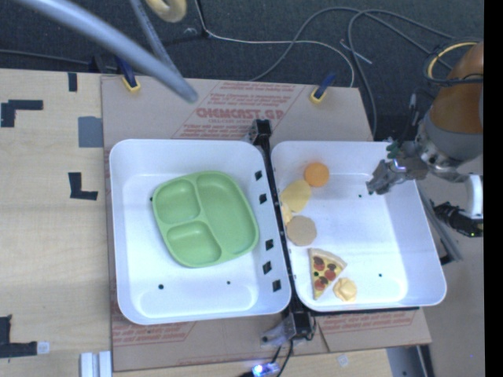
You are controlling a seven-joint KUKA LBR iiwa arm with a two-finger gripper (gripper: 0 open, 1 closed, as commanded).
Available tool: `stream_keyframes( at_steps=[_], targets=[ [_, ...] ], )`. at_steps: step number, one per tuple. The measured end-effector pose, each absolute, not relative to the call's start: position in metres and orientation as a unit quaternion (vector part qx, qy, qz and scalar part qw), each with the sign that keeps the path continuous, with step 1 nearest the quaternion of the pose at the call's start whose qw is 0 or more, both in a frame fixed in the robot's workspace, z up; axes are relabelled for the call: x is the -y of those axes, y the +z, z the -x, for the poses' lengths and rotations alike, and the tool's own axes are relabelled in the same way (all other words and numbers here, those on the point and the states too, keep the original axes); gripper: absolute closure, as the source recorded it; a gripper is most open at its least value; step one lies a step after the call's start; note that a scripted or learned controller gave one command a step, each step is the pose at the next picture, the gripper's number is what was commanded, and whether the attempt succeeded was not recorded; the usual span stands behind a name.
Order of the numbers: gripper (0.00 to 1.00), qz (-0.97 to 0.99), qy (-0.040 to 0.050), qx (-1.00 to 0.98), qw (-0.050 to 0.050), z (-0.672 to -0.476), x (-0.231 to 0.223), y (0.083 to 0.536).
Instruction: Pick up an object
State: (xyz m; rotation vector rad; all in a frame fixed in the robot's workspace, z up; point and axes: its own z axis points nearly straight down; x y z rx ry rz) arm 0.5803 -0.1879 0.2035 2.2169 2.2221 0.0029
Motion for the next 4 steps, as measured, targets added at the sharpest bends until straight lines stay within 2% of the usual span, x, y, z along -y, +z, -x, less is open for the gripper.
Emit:
stream_keyframes(
  at_steps=[1,4],
  targets=[
    [1.0,-0.707,0.0005,-0.708,0.0,-0.581,0.187,0.223],
    [1.0,-0.705,-0.0002,-0.709,-0.001,-0.557,0.034,0.24]
  ],
)
